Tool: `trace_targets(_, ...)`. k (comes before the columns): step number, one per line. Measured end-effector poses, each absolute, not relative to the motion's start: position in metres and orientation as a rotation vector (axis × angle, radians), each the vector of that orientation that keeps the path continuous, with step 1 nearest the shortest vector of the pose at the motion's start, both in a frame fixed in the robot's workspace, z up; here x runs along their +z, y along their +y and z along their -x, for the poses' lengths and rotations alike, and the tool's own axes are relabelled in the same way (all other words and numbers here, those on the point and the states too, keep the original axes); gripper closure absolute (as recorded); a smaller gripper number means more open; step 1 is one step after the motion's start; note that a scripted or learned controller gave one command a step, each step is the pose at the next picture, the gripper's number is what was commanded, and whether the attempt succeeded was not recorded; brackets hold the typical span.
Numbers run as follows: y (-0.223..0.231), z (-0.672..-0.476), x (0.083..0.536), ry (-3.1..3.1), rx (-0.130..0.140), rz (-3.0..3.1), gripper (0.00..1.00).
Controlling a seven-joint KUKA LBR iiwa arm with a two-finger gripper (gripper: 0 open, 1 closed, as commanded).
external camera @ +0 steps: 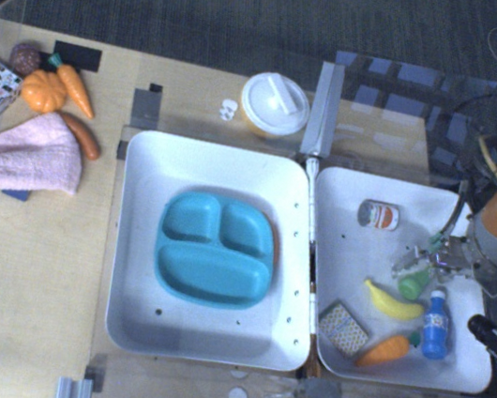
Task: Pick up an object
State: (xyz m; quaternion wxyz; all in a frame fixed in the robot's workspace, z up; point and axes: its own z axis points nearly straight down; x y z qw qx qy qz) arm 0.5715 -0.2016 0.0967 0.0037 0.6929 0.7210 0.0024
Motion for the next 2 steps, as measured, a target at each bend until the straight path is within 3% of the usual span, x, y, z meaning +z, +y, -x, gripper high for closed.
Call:
trace_targets(1, -0.201, -0.573, 0.108, 2.258, 0.012, -2.168, 1.0)
trace_targets(2, -0.143, -0.58, 0.205, 2.17, 0.005, -2.267, 1.0)
